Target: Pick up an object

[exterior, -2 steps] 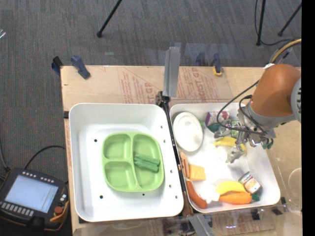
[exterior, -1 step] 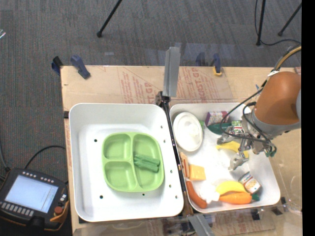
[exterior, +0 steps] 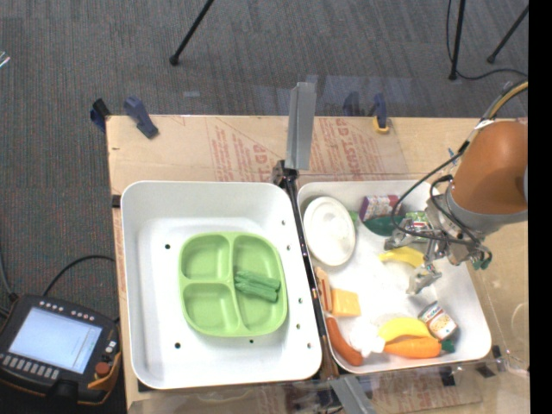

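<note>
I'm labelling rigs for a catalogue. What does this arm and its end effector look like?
The arm shows a rounded orange band. Below it sits a metallic silver-grey end effector with thin fingers, and dark cables loop along the wrist.

You're seeing the arm [exterior: 490,172] w/ a rounded orange band, grey metal below it. Black cables loop off its 10 o'clock side. Gripper [exterior: 429,270] is silvery metal, small hardware, thin fingers.
</note>
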Controlling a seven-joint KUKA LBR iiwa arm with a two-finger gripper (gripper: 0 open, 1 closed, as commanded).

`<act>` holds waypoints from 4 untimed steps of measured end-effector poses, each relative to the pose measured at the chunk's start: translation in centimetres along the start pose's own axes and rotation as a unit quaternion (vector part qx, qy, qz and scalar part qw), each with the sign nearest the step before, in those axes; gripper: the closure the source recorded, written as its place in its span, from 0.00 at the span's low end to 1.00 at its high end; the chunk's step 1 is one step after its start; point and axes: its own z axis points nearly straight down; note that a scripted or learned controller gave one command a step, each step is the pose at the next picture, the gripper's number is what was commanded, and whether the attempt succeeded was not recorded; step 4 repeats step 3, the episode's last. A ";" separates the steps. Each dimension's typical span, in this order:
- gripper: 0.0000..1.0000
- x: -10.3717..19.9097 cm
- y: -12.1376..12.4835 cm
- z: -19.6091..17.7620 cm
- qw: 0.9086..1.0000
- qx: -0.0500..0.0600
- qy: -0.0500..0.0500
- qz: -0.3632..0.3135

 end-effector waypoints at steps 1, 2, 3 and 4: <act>0.00 -0.7 0.1 -0.1 0.999 0.001 -0.001 -0.045; 0.00 -1.4 0.2 -0.1 0.996 0.001 -0.002 -0.091; 0.00 -2.2 -0.3 -0.1 0.992 0.001 -0.002 -0.130; 0.00 -2.2 -0.3 -0.1 0.992 0.001 -0.002 -0.130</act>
